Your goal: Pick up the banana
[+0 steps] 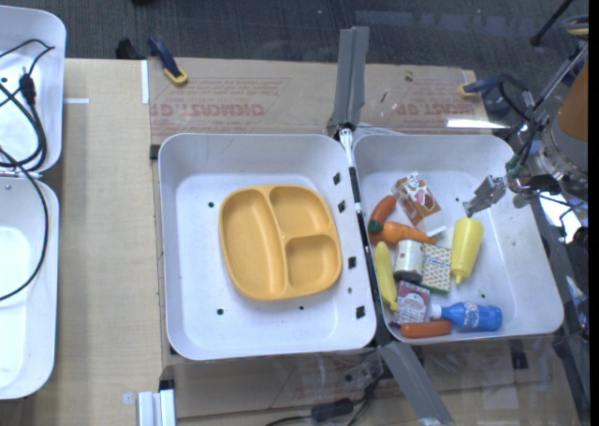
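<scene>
Yellow banana (pixel 384 275), slim, slightly curved

A grey metal hand (pixel 488 194) on a cable-strung wrist below an orange band (pixel 576 110).

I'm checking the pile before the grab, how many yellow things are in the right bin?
2: the banana along the pile's left edge, and the mustard bottle on the pile's right side. Others may be hidden under the pile.
</scene>
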Controlling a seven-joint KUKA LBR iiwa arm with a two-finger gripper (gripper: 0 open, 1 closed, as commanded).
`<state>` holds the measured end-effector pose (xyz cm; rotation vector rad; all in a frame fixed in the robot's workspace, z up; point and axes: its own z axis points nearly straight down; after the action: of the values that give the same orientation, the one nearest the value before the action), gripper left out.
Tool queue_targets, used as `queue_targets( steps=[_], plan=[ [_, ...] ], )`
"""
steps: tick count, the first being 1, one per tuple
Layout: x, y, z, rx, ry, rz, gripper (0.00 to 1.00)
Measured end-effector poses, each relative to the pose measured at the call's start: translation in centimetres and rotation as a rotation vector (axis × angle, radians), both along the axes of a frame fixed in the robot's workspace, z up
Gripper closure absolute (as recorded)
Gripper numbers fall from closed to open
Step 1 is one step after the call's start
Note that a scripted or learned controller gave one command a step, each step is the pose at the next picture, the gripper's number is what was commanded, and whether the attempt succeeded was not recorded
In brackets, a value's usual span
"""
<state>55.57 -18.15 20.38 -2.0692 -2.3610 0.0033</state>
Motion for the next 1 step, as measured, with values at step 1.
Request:
queue_targets(
  steps=[1],
  plan=[
    [-1.68,-3.53,-10.2,0.002,-0.006,0.147,0.0]
  ],
)
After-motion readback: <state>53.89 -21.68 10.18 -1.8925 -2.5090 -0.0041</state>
